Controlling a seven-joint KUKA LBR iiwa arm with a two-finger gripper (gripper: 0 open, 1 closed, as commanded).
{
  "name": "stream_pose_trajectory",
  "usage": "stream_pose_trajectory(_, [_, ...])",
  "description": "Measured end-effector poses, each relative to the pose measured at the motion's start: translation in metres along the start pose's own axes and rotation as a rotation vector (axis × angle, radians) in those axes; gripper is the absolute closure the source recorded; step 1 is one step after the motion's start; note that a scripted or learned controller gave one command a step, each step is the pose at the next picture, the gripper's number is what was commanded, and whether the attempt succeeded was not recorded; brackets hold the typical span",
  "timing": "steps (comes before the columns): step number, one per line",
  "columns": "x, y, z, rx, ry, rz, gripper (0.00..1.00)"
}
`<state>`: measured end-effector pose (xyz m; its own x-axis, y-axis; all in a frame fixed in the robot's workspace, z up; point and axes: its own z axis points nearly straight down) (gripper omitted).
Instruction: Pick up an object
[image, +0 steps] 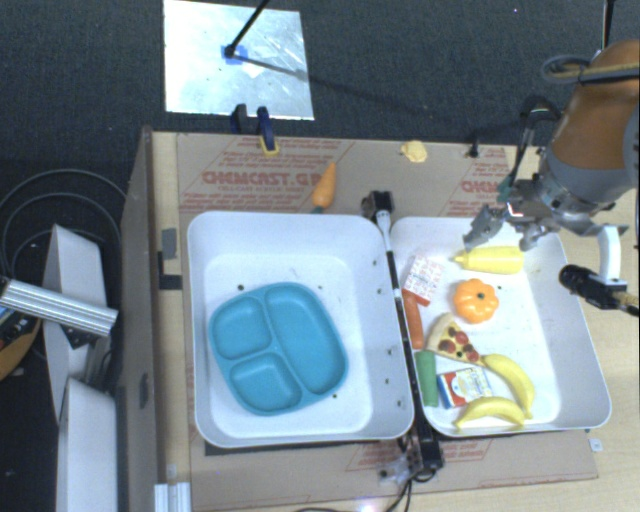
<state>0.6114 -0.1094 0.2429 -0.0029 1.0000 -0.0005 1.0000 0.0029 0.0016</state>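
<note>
Cardboard-topped bench (270, 175), two white bins side by side.
Left bin (220, 250) holds a blue divided tray (277, 346); right bin (575, 340) holds toy food; gripper (505, 232) spread above a yellow piece (490, 260).

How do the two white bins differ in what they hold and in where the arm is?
The left bin holds one blue divided tray; the right bin holds many small toy foods, among them an orange pumpkin and bananas. The gripper is at the right bin's far edge, away from the left bin. Both bins are shallow and white.
</note>
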Motion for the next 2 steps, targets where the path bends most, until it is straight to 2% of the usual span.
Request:
stream_pose_trajectory(1, [-0.027, -0.034, 0.166, 0.007, 0.002, 0.006, 0.00])
stream_pose_trajectory(2, [-0.026, -0.030, 0.148, -0.002, 0.000, 0.001, 1.00])
